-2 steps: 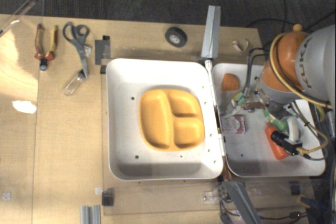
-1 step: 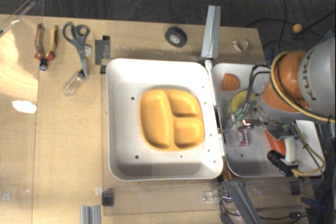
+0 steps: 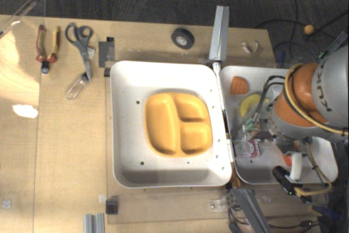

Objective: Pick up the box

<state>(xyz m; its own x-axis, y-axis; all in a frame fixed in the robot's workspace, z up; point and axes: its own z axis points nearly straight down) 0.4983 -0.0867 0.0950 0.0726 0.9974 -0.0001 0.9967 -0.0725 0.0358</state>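
We are hanging over the right bin (image 3: 322,169) at the right of the frame, our grey arm (image 3: 313,103) with its orange band covering most of that bin's middle. The end effector (image 3: 255,136) is sitting low at the arm's left side, near the wall shared with the left bin (image 3: 125,117), and wires and the wrist are masking it, so we cannot tell what state it is in.

Just below and left of the end effector, something small with pink and white print (image 3: 248,149) is lying on the bin floor; we are judging this to be the box, though it is too blurred and half covered to be sure, and its long axis is not readable. If so, the coming move is a short drop downward and slightly left.

An orange piece (image 3: 239,85) and a yellow piece (image 3: 250,103) are lying toward the upper left of the right bin. A yellow sectioned tray (image 3: 177,123) is sitting in the left bin. On the worktop (image 3: 54,144), scissors (image 3: 82,43) and pliers (image 3: 46,46) are lying at upper left.
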